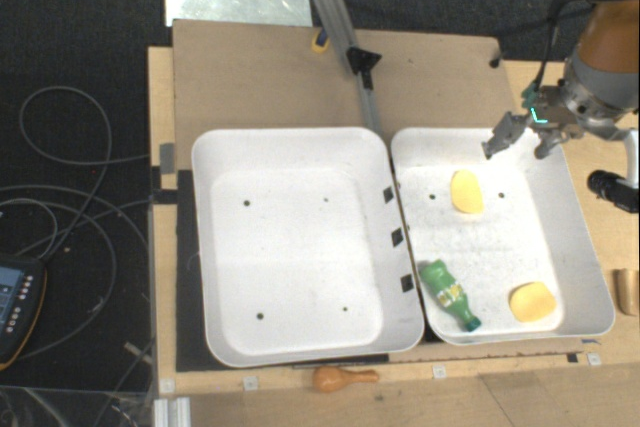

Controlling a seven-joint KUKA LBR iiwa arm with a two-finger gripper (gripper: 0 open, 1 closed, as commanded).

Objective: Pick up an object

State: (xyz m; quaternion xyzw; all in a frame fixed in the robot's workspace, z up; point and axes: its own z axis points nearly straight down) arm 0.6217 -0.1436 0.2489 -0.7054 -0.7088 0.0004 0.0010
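The right bin [570,215] holds three things. A yellow oval object [466,192] lies near its back, a second yellow lump [532,301] sits at the front right, and a green bottle [449,294] lies at the front left. My gripper [522,142] hangs above the bin's back right corner, up and to the right of the yellow oval object. Its two fingers are spread apart with nothing between them.
The left bin [210,215] sits beside the right one, joined by black clips along the shared wall. A grey pole [335,5] slants over the bench from the back. A tan wooden piece [345,377] lies on the bench in front of the bins. Cables lie on the floor at left.
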